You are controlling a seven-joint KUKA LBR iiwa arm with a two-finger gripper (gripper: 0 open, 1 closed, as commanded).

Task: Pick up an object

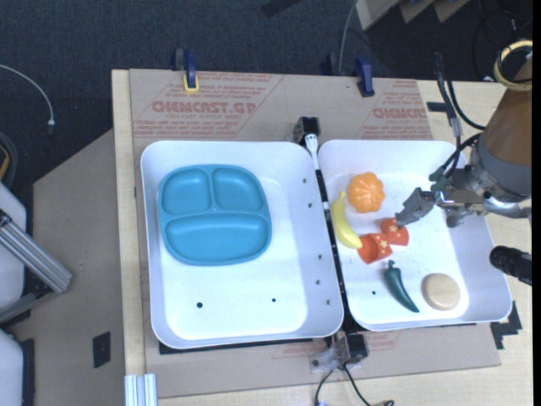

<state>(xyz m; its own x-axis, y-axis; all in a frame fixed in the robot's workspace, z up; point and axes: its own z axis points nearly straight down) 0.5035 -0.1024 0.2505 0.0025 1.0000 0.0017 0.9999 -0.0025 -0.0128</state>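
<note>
Right bin [473, 303] on the counter holds orange pumpkin [366, 192], yellow banana [343, 223], red pepper [383, 239], green chilli [399, 287], beige round [441, 291], tool [412, 208] just above the red pepper — finger spread unreadable, blue tray [215, 214] in left bin [254, 307].

Blue plate [216, 214], white bins [245, 311]

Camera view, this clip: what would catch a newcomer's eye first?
The big blue divided plate lies alone in the left bin. In the right bin the bright toy food clusters: an orange pumpkin, a yellow banana, red pepper pieces, a green chili and a beige round. The gripper hangs just right of the pumpkin, above the red pieces.
</note>
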